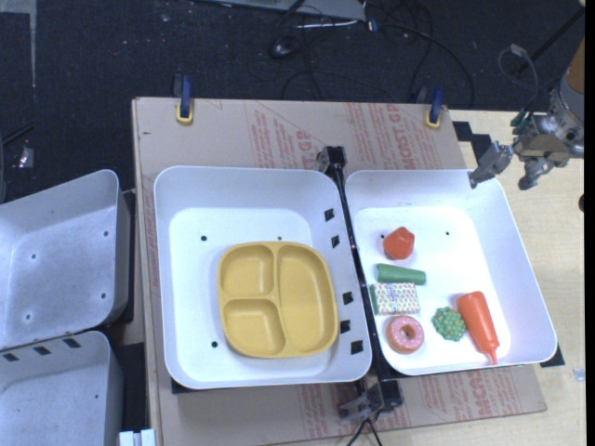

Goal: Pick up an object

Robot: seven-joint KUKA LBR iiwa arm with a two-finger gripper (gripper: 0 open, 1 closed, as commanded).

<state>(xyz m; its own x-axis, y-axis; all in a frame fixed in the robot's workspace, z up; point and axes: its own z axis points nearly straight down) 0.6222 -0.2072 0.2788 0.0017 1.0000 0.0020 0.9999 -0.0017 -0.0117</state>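
Observation:
The right bin holds several toy foods: a red tomato, a green pepper, a patterned wafer block, a pink donut, a green broccoli piece and an orange carrot. My gripper hangs above the bin's far right corner, well clear of all of them. Its two fingers are spread apart with nothing between them.
A yellow three-compartment plate lies in the left bin. Two more white bins sit off the bench at the left. Clamps hold the board's far edge, and cables run across the dark floor behind.

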